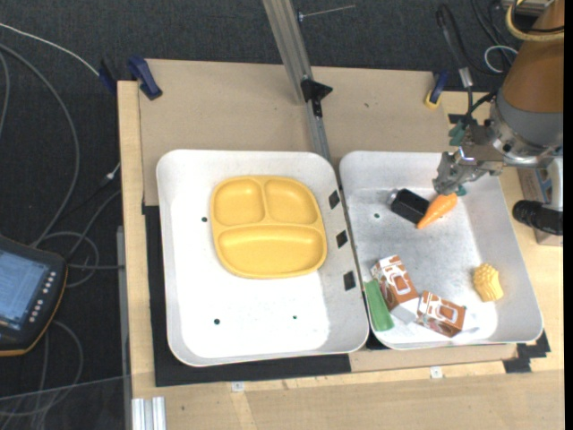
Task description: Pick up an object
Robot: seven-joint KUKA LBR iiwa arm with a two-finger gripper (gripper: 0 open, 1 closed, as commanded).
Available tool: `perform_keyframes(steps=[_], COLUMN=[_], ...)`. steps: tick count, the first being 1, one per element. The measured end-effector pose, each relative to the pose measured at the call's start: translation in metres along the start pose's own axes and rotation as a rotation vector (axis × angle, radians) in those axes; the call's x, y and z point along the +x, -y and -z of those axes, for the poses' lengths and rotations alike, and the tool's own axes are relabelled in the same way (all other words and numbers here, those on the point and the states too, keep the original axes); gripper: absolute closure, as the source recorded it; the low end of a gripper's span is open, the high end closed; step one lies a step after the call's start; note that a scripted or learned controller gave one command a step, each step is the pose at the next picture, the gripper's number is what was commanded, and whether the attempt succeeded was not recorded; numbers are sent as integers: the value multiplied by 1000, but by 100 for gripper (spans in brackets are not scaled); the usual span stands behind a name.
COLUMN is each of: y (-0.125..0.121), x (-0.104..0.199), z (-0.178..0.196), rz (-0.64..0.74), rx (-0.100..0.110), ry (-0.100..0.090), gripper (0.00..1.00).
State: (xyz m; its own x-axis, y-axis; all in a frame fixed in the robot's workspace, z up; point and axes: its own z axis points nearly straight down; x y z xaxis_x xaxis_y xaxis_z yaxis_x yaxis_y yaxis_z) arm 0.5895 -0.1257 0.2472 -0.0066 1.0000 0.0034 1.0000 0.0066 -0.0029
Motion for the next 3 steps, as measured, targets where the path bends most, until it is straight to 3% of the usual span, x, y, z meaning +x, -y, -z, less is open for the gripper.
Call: perform_keyframes(steps=[2, 3], y=[19, 41], x=[115, 176], z=[-19, -18], rz=[0, 1], rx=[1, 2], ry=[0, -1], gripper=[100, 100])
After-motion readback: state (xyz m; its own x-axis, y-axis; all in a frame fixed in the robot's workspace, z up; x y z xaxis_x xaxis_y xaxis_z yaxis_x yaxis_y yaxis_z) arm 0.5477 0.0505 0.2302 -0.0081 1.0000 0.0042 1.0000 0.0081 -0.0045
